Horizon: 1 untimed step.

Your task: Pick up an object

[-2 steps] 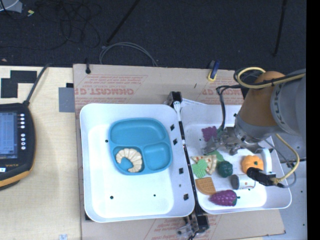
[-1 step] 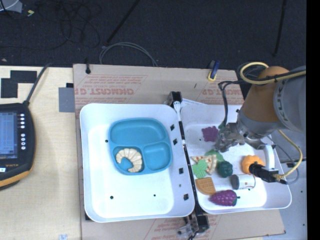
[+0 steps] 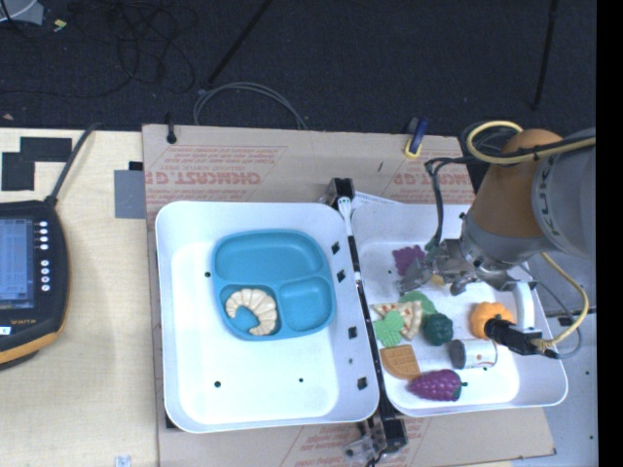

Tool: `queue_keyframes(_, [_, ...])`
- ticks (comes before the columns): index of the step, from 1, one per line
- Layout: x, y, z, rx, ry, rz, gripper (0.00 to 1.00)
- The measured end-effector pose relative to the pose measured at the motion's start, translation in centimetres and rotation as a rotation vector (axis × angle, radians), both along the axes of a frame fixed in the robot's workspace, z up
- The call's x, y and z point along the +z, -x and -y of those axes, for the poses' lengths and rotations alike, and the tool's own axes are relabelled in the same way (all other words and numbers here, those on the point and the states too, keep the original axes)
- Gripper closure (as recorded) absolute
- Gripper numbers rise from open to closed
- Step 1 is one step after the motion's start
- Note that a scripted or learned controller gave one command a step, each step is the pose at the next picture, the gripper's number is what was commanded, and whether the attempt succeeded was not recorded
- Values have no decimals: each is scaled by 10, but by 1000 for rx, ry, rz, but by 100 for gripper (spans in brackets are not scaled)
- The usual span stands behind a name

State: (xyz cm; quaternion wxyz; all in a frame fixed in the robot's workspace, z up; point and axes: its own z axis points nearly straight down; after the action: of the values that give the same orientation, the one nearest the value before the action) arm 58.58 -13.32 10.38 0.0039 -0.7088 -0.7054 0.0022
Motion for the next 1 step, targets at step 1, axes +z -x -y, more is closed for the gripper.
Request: queue_keyframes(1, [-18,-60,-14,8,2,8,0])
